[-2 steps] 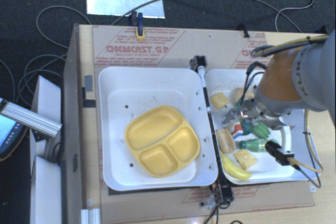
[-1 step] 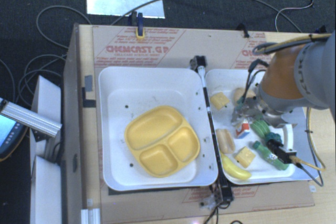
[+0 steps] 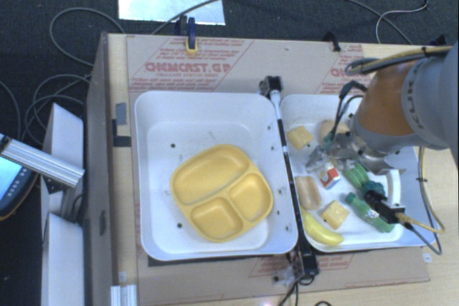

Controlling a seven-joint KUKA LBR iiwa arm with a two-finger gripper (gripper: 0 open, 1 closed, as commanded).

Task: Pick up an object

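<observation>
Yellow banana [image 3: 322, 231] nearest, at the right bin's [image 3: 409, 238] front edge; pale cube [image 3: 334, 214] just behind it. Gripper [image 3: 320, 158] low over a small red-and-white item [image 3: 330, 175] mid-bin, closure not discernible. Left bin [image 3: 165, 127] holds a yellow divided tray [image 3: 221, 192]. Cardboard-covered counter [image 3: 215, 64] behind.

Two white bins — left bin [image 3: 154, 154], right bin [image 3: 301, 107], one yellow three-compartment tray [image 3: 221, 191], one banana [image 3: 320, 231], three pale yellow blocks [image 3: 300, 137] [image 3: 334, 214] [image 3: 309, 191], one small red-and-white item [image 3: 329, 176], green objects [image 3: 369, 208] — count unclear, one arm with gripper [image 3: 320, 154]
</observation>
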